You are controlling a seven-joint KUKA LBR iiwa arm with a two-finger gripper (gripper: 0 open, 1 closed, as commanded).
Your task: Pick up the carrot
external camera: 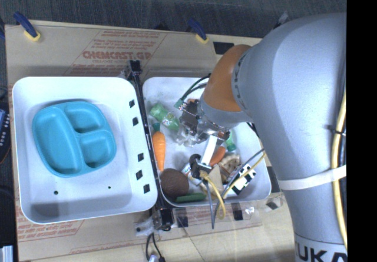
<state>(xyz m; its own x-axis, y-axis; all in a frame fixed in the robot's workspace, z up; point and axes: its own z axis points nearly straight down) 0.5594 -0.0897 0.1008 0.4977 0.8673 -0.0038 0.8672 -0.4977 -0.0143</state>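
Camera view, carrot (159, 147) in right bin (154, 91), blue tray (73, 137) in left bin (23, 155)

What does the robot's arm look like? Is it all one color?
No. The arm is big, round and smooth grey, with an orange band near the wrist. Dark letters show near its bottom. The hand is small and made of metal and black parts, with thin black and yellow cables beside it.

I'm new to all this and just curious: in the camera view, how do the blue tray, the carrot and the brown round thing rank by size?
1. blue tray
2. carrot
3. brown round thing
The last two look close.
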